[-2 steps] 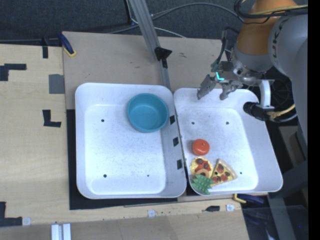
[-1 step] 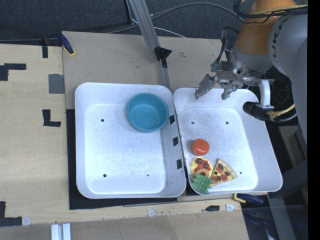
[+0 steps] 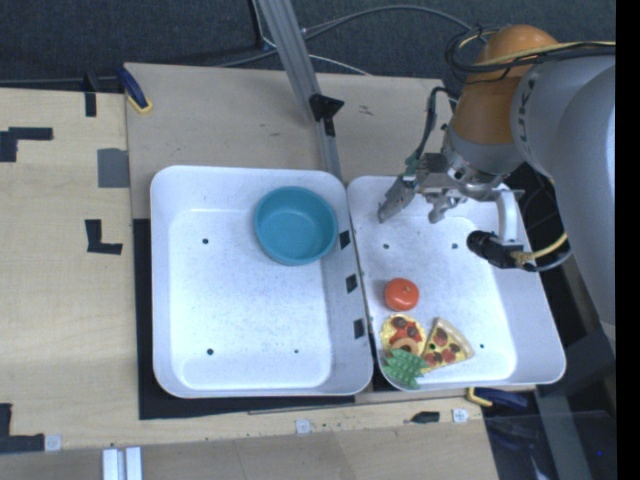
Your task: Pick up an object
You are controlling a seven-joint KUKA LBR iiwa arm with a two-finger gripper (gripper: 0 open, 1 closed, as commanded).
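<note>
Gripper [image 3: 415,204] spread open, empty, hovers at top of right bin [image 3: 520,328] | target: red tomato-like ball [image 3: 402,293], small, round, glossy, mid-frame right, apart from pizza slices [image 3: 428,341] and green piece [image 3: 404,368] below | risk: ball likely rolls off the fingers; a descent here meets bare floor | blue bowl [image 3: 294,225] in left bin [image 3: 200,308].

Light wooden counter [image 3: 60,268] marked with black tape pieces [image 3: 95,236]. Dark carpeted floor [image 3: 120,13] beyond its far edge. Grey metal pole [image 3: 290,48] rises at a slant. Black cables [image 3: 400,13] trail over the floor.

Arm [image 3: 580,118] cut off at right.
</note>
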